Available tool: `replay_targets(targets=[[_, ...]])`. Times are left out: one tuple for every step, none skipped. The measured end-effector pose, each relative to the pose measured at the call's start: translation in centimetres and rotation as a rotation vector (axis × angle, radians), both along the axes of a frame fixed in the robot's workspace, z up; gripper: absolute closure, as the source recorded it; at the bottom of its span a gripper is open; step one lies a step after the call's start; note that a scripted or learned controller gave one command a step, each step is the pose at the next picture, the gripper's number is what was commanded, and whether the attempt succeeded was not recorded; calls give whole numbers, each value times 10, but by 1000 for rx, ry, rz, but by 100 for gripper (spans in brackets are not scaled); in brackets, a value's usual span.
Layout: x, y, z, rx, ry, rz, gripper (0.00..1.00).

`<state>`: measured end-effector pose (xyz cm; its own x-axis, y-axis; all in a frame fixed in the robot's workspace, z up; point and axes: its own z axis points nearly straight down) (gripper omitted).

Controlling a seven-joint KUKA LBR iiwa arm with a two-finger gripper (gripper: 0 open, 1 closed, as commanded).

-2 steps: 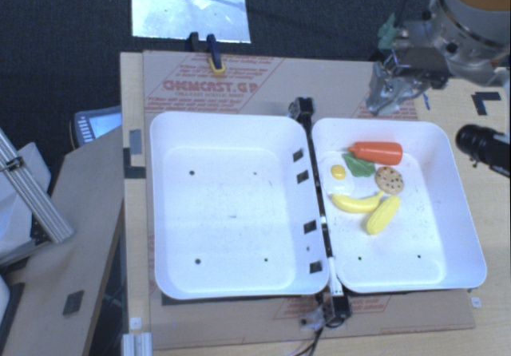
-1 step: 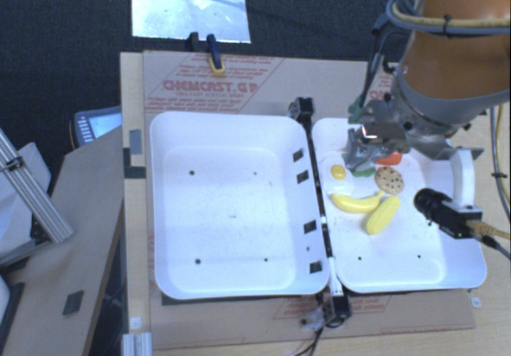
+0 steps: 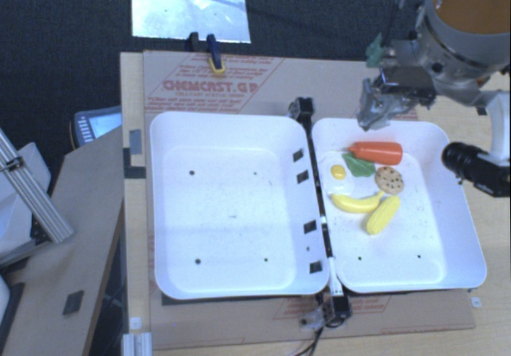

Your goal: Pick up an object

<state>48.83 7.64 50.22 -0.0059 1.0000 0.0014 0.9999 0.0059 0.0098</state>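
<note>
**Toy food clustered in the right bin**

A glossy plastic carrot, banana, corn cob and speckled cookie lay in the right bin, right of centre. The gripper hovered above, its opening indiscernible. The cardboard read "CHEMCAST".

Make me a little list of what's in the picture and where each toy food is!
right bin: holds all the toy food
carrot: orange, at the back
green piece: beside the carrot
egg: white with yellow middle
cookie: round, speckled
banana: yellow, curved
corn: yellow, touching the banana
pincer: above the bin's back edge
</note>
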Motion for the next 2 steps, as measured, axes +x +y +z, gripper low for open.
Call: replay_targets(targets=[[-3, -125, -160, -6, 27, -19, 100], [35, -44, -101, -1, 6, 4, 100]])
